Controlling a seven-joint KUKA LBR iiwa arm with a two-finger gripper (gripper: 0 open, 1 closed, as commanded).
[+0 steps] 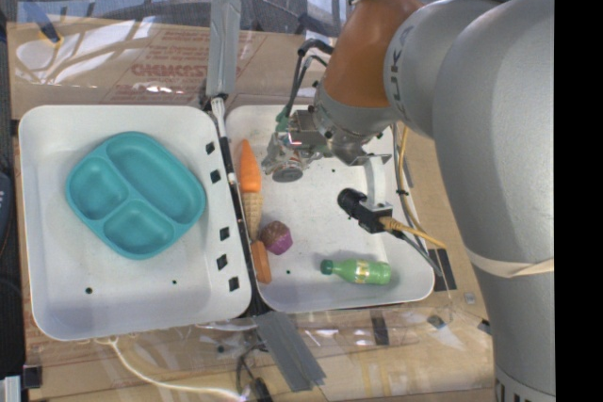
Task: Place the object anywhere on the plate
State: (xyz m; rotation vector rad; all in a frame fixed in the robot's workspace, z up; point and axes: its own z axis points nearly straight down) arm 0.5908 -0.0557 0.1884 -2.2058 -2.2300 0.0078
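Hovering over the right shallow white plastic bin [415, 282]: metal two-finger gripper [287, 163], finger state impossible to tell. Just beside it, smooth tapered orange carrot [249, 170] along the left wall. Well apart, glossy teal three-compartment plate [136, 193].

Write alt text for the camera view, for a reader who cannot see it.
A grey and orange robot arm reaches from the right over the right bin, its gripper above a carrot, a purple toy and a green bottle. A turquoise divided plate lies in the left bin.
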